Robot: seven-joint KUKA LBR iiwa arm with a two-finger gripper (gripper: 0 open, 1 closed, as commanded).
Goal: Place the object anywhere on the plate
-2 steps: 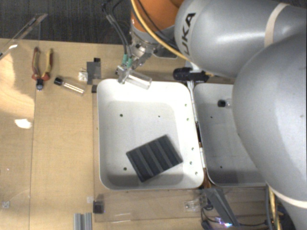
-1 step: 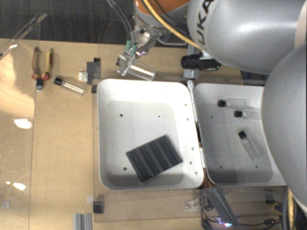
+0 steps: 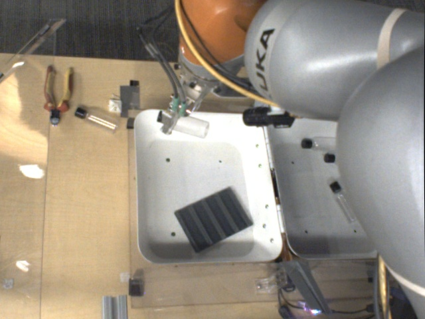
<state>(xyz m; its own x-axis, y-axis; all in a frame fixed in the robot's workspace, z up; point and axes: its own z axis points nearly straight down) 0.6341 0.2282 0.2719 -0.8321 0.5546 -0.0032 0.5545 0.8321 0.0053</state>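
Plate (image 3: 214, 218) — dark, ribbed — in left bin (image 3: 153, 198); hand (image 3: 178, 115) possibly grasping clear tube (image 3: 192, 127).

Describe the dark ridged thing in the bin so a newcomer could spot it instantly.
Start at the left white bin, the one nearer the wooden bench top. Look to its near, lower part: a dark ridged slab lies flat on the floor, turned at an angle. It is the only dark, grooved rectangle there; the clear tube sits at the far rim.
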